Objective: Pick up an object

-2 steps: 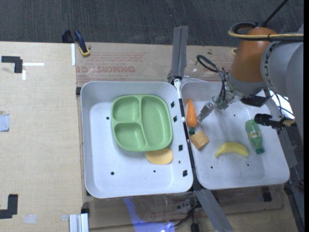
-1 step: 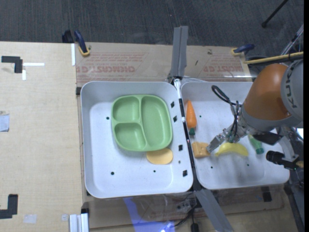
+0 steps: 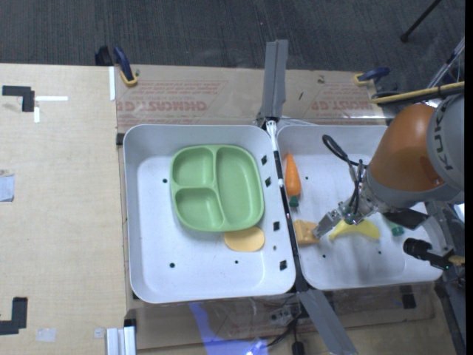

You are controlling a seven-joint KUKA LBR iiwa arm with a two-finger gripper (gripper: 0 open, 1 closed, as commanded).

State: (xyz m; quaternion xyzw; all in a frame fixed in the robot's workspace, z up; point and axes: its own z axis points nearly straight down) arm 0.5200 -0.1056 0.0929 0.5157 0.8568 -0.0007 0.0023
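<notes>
Gripper (image 3: 332, 224) low over banana (image 3: 356, 232), right bin's (image 3: 355, 272) middle | finger state: cannot tell | nothing lifted; grasp, raise remain

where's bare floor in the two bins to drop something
Left bin: bare along its left wall and below the green plate and yellow disc. Right bin: bare near edge. Crowded around the carrot, banana and hand.

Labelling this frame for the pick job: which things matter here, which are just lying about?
In play: hand; yellow banana-shaped toy under it; tan block beside it.

Lying about: orange carrot toy; green three-compartment plastic plate; flat yellow disc; blue clamp.
</notes>
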